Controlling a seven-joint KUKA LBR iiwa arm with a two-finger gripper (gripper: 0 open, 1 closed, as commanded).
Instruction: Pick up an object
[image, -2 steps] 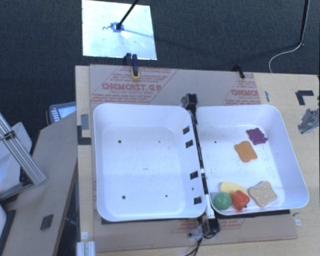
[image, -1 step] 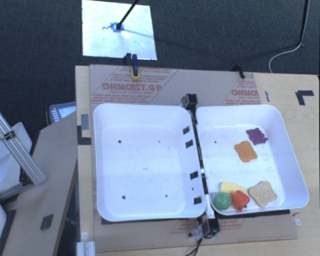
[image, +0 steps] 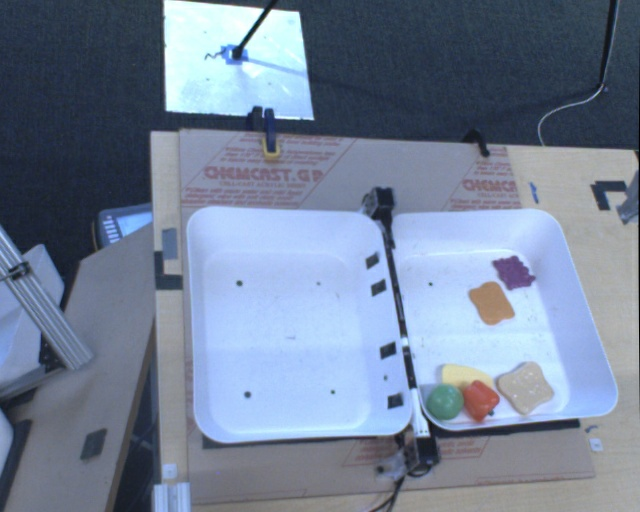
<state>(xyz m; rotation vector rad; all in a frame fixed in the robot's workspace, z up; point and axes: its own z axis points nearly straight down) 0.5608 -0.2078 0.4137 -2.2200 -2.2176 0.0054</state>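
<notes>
Several small toy foods lie in the right bin (image: 560, 250). A purple bunch of grapes (image: 512, 271) sits near its far right side, with an orange flat piece (image: 491, 302) just below it. Along the near edge rest a green ball (image: 444, 402), a red pepper-like piece (image: 481, 399), a yellow wedge (image: 463, 375) and a tan slice of bread (image: 525, 387).
The left bin (image: 200, 300) adjoins the right one, joined by black clips (image: 380, 290) along the shared wall. A clamp (image: 268, 135) holds the board at the back. A metal plate (image: 238, 60) lies on the dark floor behind.
</notes>
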